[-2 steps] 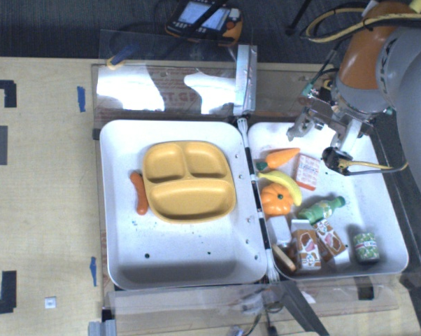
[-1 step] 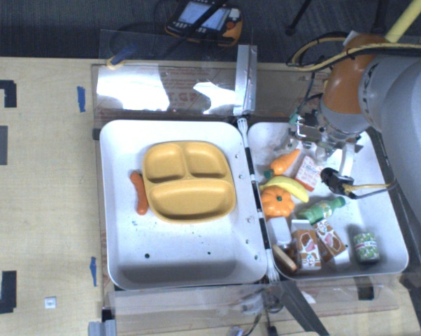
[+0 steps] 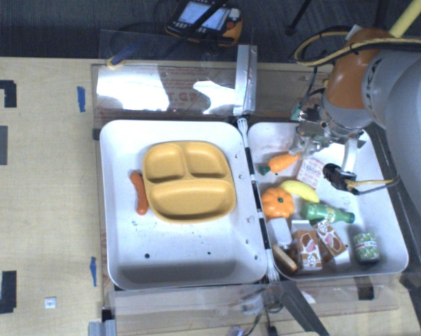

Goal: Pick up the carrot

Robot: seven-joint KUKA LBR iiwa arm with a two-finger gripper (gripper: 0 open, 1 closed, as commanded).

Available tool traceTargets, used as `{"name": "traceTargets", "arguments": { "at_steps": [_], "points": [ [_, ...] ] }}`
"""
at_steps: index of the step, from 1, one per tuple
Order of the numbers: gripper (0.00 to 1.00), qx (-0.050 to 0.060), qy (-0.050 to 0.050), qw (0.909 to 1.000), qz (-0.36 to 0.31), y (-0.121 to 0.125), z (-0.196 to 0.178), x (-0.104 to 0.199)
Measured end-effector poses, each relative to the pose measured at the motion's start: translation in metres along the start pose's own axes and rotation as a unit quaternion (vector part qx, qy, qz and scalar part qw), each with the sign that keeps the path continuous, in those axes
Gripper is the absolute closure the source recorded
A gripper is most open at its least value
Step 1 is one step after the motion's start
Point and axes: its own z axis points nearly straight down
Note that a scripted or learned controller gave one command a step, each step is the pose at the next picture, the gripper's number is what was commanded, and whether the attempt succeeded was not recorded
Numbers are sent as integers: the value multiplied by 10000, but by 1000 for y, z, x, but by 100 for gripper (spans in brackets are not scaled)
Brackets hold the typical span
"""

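The pincer [image 3: 310, 140] is hanging over the far part of the right bin [image 3: 385, 180], metallic and boxy under the orange band of the grey arm [image 3: 378, 82], and I cannot tell whether it is open or closed from up here. Just beneath and beside it the carrot [image 3: 283, 162] is lying, smooth and orange, tapered, with a green end. Its long axis is running at a slant, green end pointing toward the divider between the bins, the orange end rising toward the pincer. Whether anything is touching it, I cannot tell.

Nearer in the same bin a yellow banana [image 3: 301, 190] is curving, a round ribbed pumpkin [image 3: 277, 203] is sitting by the divider, and a glossy green bottle [image 3: 329, 213] is lying on its side. Two brown cartons [image 3: 317, 246] and a small green can [image 3: 366, 246] are crowding the near edge.

In the left bin [image 3: 119, 187] a matte yellow tray [image 3: 189, 180] with three compartments is resting near the middle, and a reddish sausage [image 3: 140, 192] is lying along its left side.

Both bins are sitting on a pale wooden worktop [image 3: 36, 187] carrying black markings and blue tape. Beyond the far edge, dark carpet and a handheld controller [image 3: 203, 18] are showing.
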Motion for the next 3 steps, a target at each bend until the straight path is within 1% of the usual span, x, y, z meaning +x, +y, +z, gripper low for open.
{"name": "traceTargets", "arguments": {
  "at_steps": [1, 2, 3],
  "points": [
    [100, 111, -6, 9994, 336, -55, -75, 25],
    [100, 122, -12, 9963, 846, -77, -104, 7],
    [100, 117, -21, 9851, 1716, -167, -82, 32]
  ]
}}
